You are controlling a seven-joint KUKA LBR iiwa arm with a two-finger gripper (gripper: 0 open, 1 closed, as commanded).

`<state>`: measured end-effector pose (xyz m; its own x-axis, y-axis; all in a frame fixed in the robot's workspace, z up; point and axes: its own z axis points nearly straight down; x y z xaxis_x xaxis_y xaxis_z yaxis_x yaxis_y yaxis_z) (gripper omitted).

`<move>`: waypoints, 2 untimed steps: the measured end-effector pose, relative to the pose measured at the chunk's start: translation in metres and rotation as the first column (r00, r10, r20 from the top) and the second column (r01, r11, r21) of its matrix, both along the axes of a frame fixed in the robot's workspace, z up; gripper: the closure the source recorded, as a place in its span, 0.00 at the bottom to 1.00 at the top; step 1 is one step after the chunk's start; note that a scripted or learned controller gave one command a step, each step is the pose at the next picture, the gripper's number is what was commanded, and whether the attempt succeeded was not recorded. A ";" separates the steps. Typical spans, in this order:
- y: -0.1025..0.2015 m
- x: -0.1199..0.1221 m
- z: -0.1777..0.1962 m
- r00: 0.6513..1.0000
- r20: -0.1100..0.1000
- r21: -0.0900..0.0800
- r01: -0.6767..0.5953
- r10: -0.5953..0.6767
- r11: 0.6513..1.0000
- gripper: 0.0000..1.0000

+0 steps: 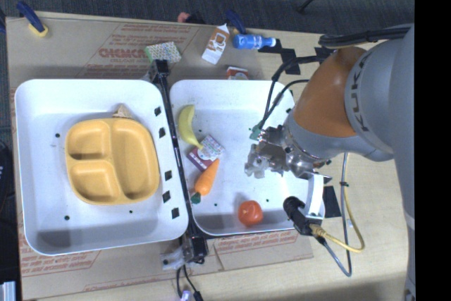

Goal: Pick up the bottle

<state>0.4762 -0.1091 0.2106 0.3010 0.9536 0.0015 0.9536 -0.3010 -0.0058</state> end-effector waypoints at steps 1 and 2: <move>-0.026 0.000 0.003 0.973 0.001 -0.003 0.230 -0.230 0.973 1.00; 0.019 0.000 -0.018 1.000 0.000 0.000 0.002 -0.002 1.000 1.00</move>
